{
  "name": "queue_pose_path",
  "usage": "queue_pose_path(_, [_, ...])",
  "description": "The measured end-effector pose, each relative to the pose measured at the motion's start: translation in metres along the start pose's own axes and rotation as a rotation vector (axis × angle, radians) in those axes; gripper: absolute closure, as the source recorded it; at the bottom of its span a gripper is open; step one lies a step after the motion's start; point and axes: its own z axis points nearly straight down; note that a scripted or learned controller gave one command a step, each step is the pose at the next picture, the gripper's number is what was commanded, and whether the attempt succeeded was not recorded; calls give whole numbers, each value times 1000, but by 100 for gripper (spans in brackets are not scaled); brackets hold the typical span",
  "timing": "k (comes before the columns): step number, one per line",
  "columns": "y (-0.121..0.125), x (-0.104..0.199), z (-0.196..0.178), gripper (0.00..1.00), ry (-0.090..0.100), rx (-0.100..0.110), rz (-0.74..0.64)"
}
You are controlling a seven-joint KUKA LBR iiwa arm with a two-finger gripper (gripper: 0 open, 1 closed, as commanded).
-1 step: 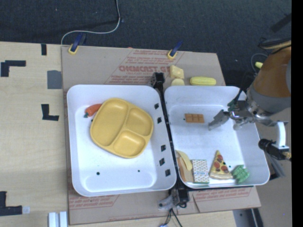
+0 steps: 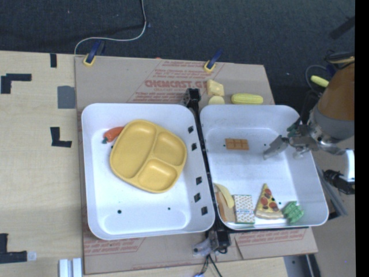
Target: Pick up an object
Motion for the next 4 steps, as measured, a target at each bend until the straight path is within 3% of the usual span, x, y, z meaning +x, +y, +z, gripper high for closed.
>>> queue_pose_path(1, [110,59,0,0,0,-8,-12])
queue_pose_path(2, [106,120,35,0,4,2,-9])
queue_pose_path(3, [90,88,74,0,-1,-5,-2])
queue_pose_path(4, [66,77,72,0,0,-4,-3])
